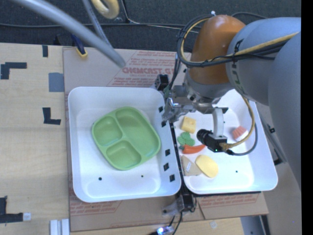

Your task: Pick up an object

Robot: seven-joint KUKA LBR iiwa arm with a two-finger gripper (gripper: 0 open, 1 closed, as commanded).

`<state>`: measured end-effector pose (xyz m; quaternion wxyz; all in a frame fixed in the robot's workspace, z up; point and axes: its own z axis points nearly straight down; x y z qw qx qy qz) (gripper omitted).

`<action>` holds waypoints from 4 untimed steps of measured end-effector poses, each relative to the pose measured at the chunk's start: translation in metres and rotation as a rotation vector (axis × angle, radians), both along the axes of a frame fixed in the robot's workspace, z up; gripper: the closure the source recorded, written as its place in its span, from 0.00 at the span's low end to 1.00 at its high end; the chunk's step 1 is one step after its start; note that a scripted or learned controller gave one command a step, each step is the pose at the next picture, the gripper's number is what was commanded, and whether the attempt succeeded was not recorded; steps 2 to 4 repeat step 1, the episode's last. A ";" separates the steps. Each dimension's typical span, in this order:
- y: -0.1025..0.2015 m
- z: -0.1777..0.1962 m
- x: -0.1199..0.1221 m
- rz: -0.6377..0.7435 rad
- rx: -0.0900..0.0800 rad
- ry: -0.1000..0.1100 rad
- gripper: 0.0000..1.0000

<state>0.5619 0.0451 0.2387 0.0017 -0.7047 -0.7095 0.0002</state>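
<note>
Green tray (126, 137) (three compartments) in left bin (87, 181), cardboard (142, 71) beneath

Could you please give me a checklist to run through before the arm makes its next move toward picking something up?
1. Objects available in the right bin: ok. A yellow block, green piece, orange piece, rounded yellow piece and pink piece lie there.
2. Gripper centred over a target: not ok. It sits by the wall between the bins, beside the yellow block.
3. Object already held: cannot tell.
4. Targets well separated: not ok. The green and orange pieces crowd together.
5. Green divided plate lying flat in the left bin: ok.
</note>
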 end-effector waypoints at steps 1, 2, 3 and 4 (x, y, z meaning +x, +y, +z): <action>0.048 0.003 -0.024 0.000 0.000 0.001 1.00; 0.048 0.003 -0.024 0.000 0.000 0.001 1.00; 0.048 0.003 -0.024 0.000 0.000 0.001 1.00; 0.048 0.003 -0.024 0.000 0.000 0.001 1.00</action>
